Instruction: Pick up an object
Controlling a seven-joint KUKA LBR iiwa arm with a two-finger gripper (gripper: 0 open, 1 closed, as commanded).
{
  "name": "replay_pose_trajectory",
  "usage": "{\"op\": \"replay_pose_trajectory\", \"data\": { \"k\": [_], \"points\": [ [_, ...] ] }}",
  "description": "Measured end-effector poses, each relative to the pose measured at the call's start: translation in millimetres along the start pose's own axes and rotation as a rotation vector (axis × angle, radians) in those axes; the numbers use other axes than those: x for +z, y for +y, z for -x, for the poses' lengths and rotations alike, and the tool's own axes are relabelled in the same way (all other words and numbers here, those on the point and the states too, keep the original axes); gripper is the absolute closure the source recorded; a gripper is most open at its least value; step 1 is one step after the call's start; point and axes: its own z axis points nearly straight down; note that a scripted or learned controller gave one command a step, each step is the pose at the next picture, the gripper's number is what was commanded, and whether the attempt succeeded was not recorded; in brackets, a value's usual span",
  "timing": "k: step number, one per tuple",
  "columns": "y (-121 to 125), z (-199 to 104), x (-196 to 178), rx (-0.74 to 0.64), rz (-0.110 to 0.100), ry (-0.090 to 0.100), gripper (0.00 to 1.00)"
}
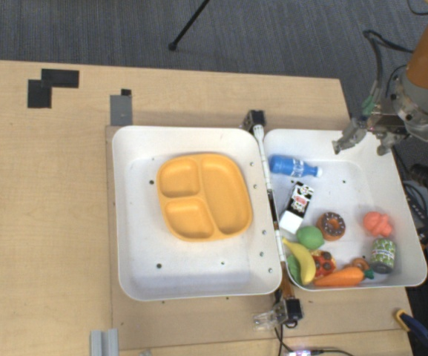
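My gripper (363, 144) hangs over the back edge of the right bin (406, 206), open, with nothing between its fingers (345, 141). Below it in that bin lie a blue bottle (294, 167), a black-and-white box (300, 196), a white cube (291, 223), a green ball (310, 237), a chocolate donut (332, 225), a pink lump (377, 222) and a small can (383, 252). A banana (301, 259) and a carrot (338, 277) lie along the front wall. The bottle is the closest item, just left of and below the gripper.
The left bin (136, 221) holds a yellow divided plate (202, 196). A black clamp (255, 117) sits at the back between the bins. Cables (415, 199) run down the bench's right side. Black patches (50, 86) mark the wooden bench at the far left.
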Motion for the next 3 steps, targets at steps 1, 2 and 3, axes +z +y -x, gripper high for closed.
{"op": "replay_pose_trajectory", "data": {
  "k": [1,2,3],
  "points": [
    [6,-35,113,-0.049,-0.003,0.002,0.00],
    [-47,-44,174,-0.197,0.017,0.000,0.00],
    [-45,-44,163,-0.199,0.024,-0.001,1.00]
  ]
}}
